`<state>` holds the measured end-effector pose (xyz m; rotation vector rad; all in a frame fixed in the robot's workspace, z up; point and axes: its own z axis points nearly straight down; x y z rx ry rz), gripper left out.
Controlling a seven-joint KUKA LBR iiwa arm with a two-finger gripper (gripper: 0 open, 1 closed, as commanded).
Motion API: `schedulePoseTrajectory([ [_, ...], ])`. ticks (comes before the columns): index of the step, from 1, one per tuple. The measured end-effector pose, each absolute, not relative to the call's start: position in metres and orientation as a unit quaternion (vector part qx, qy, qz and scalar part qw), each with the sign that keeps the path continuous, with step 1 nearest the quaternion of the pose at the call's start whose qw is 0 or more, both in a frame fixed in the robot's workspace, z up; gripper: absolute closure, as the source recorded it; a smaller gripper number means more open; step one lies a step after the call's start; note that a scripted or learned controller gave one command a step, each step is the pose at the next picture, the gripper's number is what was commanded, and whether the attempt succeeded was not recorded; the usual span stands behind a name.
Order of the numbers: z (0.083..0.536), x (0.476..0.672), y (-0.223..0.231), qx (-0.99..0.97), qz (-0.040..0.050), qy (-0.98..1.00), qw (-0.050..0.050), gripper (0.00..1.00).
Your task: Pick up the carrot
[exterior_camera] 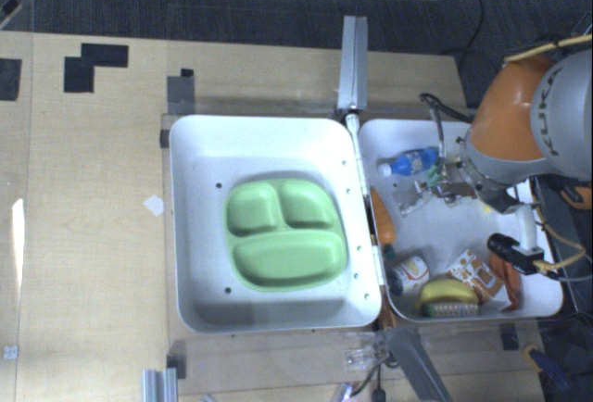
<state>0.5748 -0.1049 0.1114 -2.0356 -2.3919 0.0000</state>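
I took the right bin (pixel 552 303) as my landmark, since everything that mattered sat in or against it. The arm (pixel 537 118) — grey, with its orange band — hung over that bin's far right corner, reaching in from the right, presumably because the pick had to happen there. Just left of the right bin, sharing the divider wall, lay the left bin (pixel 195 206), which held a green compartment tray (pixel 283 232) in its middle; I judged it had no part in this task. Inside the right bin, the gripper (pixel 435 185) hovered over the upper middle, close to a blue-capped bottle (pixel 410 162) near the far wall. Whether it was spread or closed I could not tell. Nothing showed as held. The carrot (pixel 382 222) lay lengthwise against the right bin's left wall, well left of the gripper — a tight spot, and I expected the wall to crowd one side of any grasp. At the near edge sat a banana (pixel 447 290) and a small can (pixel 410 271), apart from the carrot's tip.
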Motion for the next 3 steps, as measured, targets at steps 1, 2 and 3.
schedulePoseTrajectory([
  [1, 0.121, 0.577, -0.104, -0.647, -0.0008, -0.762, 0.0, 1.0],
  [2, 0.09, 0.503, -0.151, -0.715, -0.0052, -0.699, -0.007, 1.0],
  [3, 0.09, 0.494, -0.198, -0.803, -0.0061, -0.596, -0.006, 1.0],
])
